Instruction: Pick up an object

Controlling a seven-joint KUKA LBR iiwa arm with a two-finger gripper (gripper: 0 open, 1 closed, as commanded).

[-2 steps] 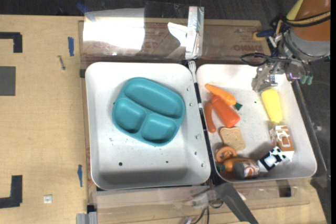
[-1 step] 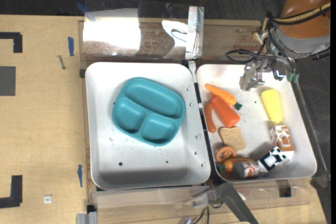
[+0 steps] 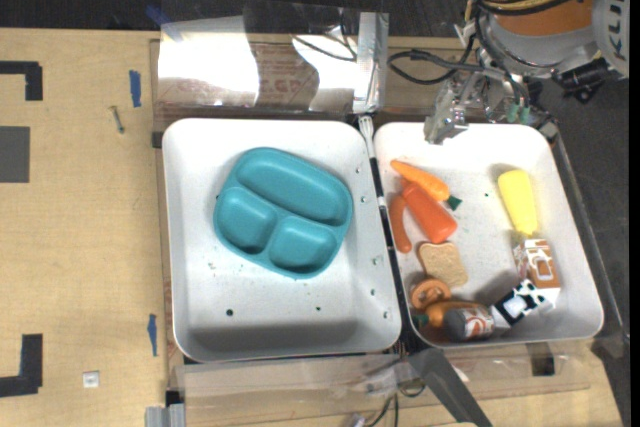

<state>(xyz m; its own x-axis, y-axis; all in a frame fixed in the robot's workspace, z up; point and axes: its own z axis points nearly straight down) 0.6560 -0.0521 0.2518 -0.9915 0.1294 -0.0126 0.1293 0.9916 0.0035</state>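
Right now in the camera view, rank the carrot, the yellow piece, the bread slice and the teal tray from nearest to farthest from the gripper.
From the gripper at the right bin's top edge:
1. Carrot, just below it.
2. Yellow piece, toward the bin's right side.
3. Bread slice, lower middle.
4. Teal tray, in the left bin.

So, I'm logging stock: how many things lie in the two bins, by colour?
Teal: 1, tray
Orange: 3, carrot, bottle, stick
Yellow: 1, bottle
Tan: 1, bread
Mixed colours: 4, along the right bin's near edge
Total: 10
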